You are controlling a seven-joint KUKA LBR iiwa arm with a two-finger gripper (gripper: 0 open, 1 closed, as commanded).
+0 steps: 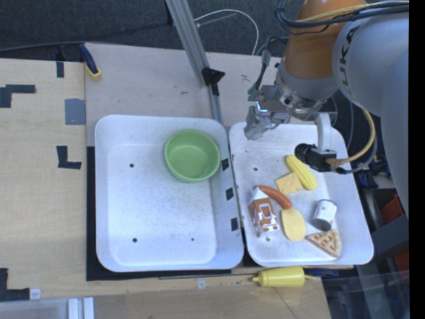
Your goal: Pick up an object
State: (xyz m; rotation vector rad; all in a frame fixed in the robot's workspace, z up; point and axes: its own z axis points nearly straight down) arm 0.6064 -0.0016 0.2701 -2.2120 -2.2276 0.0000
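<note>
Here you are looking down on a pale wooden bench [40, 198] bearing two shallow white plastic bins. The grey two-finger gripper [257, 126] is hanging over the upper left corner of the right bin [352, 234]; how it stands, you cannot tell. Below it are lying a yellow toy corn cob [301, 171], a sausage [275, 196], a small orange-and-white carton [263, 218] and a pizza slice [325, 242]. A round green bowl [192, 155] is sitting in the left bin [133, 238].
</note>
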